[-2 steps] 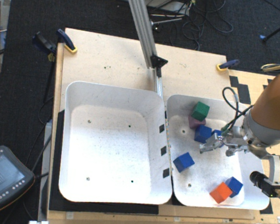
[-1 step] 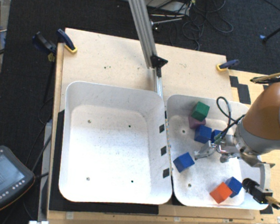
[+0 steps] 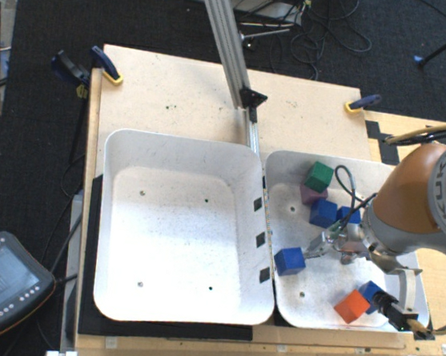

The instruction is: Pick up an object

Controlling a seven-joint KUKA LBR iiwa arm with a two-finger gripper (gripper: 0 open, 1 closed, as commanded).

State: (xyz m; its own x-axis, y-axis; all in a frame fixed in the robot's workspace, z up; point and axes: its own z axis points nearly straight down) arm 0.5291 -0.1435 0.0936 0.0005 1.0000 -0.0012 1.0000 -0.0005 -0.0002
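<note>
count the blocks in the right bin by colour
blue blocks: 3, at and, the last beside the orange one
green block: 1
purple block: 1, partly under the green
orange block: 1
total: 6

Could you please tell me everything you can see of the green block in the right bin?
The green block is a small cube of plain, matte green, solid-looking, perhaps foam or painted wood. It lies near the back wall of the right bin, turned slightly askew to the bin's edges. A purple block sits right against its near side, partly under it or tucked behind it; which one, I cannot tell. A dark cable curves close by on its right. The gripper is nearer the camera, apart from it.
</note>
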